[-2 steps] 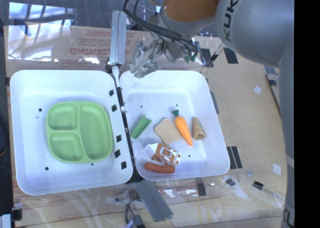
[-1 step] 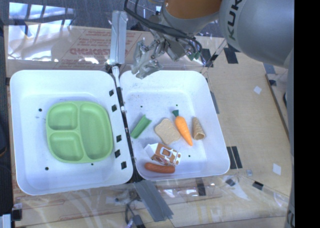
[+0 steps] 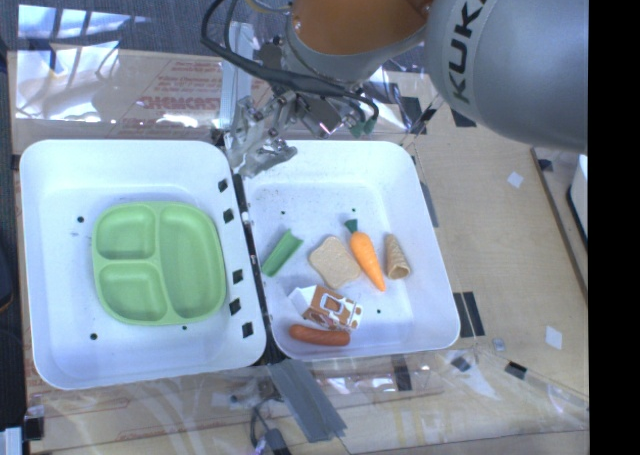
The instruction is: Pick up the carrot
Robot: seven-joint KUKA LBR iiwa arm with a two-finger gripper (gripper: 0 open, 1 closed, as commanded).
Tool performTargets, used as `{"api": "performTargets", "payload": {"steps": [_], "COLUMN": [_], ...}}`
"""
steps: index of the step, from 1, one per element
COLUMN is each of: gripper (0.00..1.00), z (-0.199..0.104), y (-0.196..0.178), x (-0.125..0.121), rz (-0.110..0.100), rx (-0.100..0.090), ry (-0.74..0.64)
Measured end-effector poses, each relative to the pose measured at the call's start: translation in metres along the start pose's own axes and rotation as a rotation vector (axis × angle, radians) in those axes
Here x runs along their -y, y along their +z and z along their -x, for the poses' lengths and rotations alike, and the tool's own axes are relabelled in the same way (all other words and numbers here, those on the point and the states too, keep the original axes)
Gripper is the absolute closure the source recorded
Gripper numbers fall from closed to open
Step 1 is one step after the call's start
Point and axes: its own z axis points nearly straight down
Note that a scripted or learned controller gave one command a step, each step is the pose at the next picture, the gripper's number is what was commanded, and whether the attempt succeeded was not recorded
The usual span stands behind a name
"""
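Note:
An orange carrot [image 3: 366,255] with a green top lies in the right bin [image 3: 420,198], tip pointing toward the near right. My gripper [image 3: 262,148] hangs over the far left corner of that bin, near the wall between the two bins, well apart from the carrot. Nothing shows between its metal fingers [image 3: 275,154].
Around the carrot lie a slice of bread [image 3: 334,263], a waffle cone [image 3: 397,256], a green stick [image 3: 282,252], a small printed packet [image 3: 332,309] and a sausage [image 3: 320,335]. The left bin [image 3: 50,183] holds a green divided plate [image 3: 158,262].

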Motion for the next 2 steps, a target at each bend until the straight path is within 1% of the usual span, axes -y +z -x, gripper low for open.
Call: {"api": "performTargets", "payload": {"steps": [1,2], "gripper": [1.0,1.0], "z": [0.033,0.043], "y": [0.043,0.019], "x": [0.02,-0.044], "rz": [0.002,0.0], "rx": [-0.004,0.001], "ry": [-0.148,-0.262]}}
